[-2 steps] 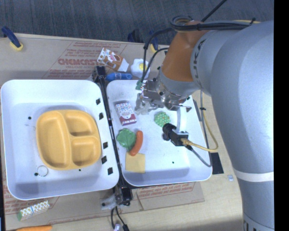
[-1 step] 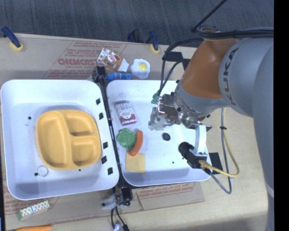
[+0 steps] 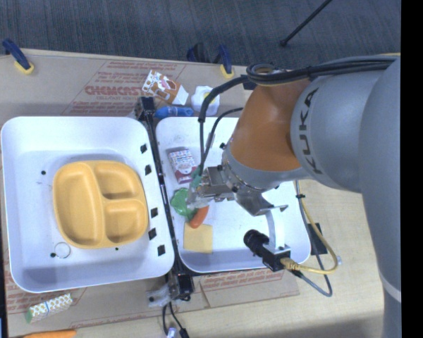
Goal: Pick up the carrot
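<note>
- The gripper [image 3: 197, 197] reaches down into the right bin [image 3: 296, 248], its grey body and orange band covering much of that bin's upper half.
- The fingers sit low at the bin's left side; I cannot tell whether they are spread or pressed together, since the wrist hardware hides them.
- The carrot [image 3: 197, 215] lies just below the fingers, a short orange piece, touching or nearly touching them; no grip on it is visible.
- A green object [image 3: 179, 201] lies just left of the fingers, close against the carrot.
- A pale yellow block [image 3: 199, 239] rests just beyond the carrot, farther below the fingers.
- A small packet with red print [image 3: 182, 161] lies above the fingers, near the bin's left wall.
- A black cylindrical fitting [image 3: 257, 243] with a yellow cable sits below and to the right of the fingers.
- The left bin [image 3: 14, 189] lies well left of the fingers and holds a yellow divided tray [image 3: 99, 203].
- Small packaged items [image 3: 162, 86] crowd the bench above the fingers, outside both bins.
</note>
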You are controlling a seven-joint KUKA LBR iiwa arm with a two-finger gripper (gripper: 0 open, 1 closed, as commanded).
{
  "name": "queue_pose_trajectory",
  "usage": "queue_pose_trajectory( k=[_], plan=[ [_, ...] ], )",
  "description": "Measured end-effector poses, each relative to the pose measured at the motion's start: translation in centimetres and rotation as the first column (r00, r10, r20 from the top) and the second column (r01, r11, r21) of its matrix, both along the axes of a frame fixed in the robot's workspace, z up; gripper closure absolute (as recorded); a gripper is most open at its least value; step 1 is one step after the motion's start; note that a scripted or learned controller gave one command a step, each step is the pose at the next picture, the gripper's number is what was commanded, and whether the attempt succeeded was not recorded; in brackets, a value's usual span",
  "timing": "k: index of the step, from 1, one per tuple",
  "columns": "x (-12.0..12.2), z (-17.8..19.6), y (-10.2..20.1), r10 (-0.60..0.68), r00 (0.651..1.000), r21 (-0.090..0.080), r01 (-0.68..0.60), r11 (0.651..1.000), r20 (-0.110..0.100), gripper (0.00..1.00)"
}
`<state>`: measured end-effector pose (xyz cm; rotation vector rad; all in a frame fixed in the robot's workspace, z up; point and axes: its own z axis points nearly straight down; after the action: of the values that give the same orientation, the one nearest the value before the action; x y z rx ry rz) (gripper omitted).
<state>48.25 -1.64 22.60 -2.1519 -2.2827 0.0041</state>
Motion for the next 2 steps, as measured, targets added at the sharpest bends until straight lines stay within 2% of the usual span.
queue_pose_trajectory(
  k=[1,2],
  plan=[
    [-0.2,5.6,-9.7,0.109,0.994,-0.002,-0.109,0.994,0.004,1.0],
    [-0.6,9.5,-17.8,0.119,0.993,-0.002,-0.119,0.993,0.005,1.0]
  ],
)
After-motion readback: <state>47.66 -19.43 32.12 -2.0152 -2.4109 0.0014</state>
